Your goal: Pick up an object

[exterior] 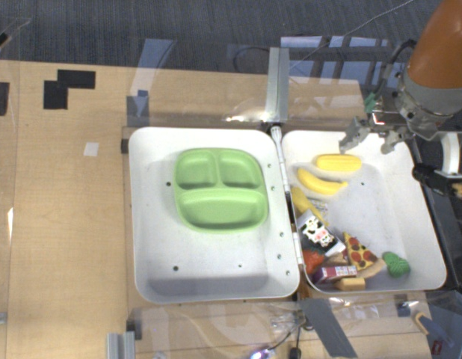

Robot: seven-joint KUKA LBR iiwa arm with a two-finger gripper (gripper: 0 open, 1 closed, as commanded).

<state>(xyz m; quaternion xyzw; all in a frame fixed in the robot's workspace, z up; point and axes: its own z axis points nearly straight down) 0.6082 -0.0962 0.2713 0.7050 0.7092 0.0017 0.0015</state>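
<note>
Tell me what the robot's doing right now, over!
Gripper open above right bin, holding nothing. Bananas just below it. Nothing blocking.

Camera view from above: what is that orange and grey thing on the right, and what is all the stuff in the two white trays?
The picture comes from one camera fixed above the bench, looking down at a slant. The orange and grey thing is a robot arm reaching in from the right. At its end is a two-finger hand, hanging above the far edge of the right bin, with nothing between its fingers. That bin holds toy food: a banana, a yellow piece resting over it, a pizza slice, a small green piece, and a black-and-white cow-patterned toy. The left bin holds a green divided plate.
</note>
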